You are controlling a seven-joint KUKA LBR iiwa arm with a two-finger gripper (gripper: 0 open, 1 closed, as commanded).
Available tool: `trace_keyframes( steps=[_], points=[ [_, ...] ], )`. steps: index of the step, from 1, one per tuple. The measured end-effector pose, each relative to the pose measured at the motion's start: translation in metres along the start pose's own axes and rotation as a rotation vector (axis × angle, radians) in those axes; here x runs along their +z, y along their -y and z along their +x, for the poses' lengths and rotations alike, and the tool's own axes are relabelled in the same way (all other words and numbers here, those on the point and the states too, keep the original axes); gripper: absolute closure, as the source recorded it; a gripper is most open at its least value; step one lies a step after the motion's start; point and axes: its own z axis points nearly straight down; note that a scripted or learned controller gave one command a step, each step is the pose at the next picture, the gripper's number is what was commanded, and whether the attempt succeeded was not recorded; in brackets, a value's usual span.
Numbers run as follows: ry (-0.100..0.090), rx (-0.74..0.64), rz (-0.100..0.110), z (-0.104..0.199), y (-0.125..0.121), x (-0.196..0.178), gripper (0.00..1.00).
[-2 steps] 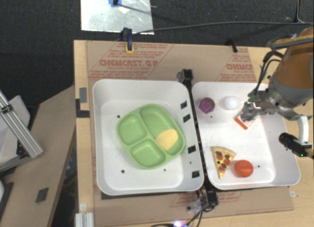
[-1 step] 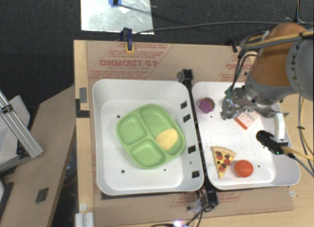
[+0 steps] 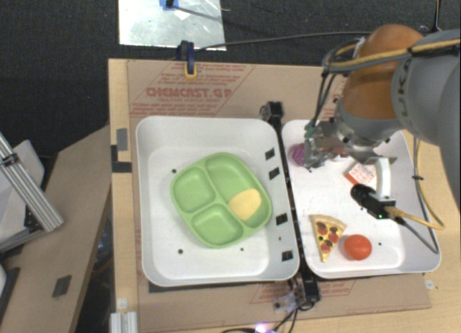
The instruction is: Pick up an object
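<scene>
Jaws sit low in the back-left part of the right bin [image 3: 392,246], tucked under the arm's [image 3: 425,86] wrist. You can't tell from this angle how far open they are. Nothing shows between them, so treat it as no grasp yet.

Nearest target is the small purple thing [image 3: 297,155], just beside the jaws on the camera's left and close to the bin wall by the divider. It's partly hidden, so I can't say whether they touch.

My read is that you're lining up for the pick:
- Centre over the purple thing, not beside it.
- The wall is close, so set the closing direction along the wall or one side will likely land on the rim.
- Drop straight, and close only once the thing sits between the jaws.
- Lift straight up and confirm it comes along — many tries miss.

Fallbacks in the same bin:
- The red-and-white packet [image 3: 361,174] is just right of the jaws and half under the wrist. It looks flat, so probably a poor pick.
- The pizza slice [image 3: 328,234] and tomato [image 3: 357,246] sit at the front, side by side and well clear of the walls. The tomato has height but may roll.

The left bin [image 3: 158,180] holds a green plate [image 3: 198,194] with a yellow lump [image 3: 245,202] in its right compartment — well apart, skip it.
</scene>
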Motion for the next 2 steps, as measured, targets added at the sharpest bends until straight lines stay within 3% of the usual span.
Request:
trace_keyframes(
  steps=[2],
  points=[
    [-0.002, -0.002, -0.001, 0.117, -0.016, -0.012, 1.0]
  ],
)
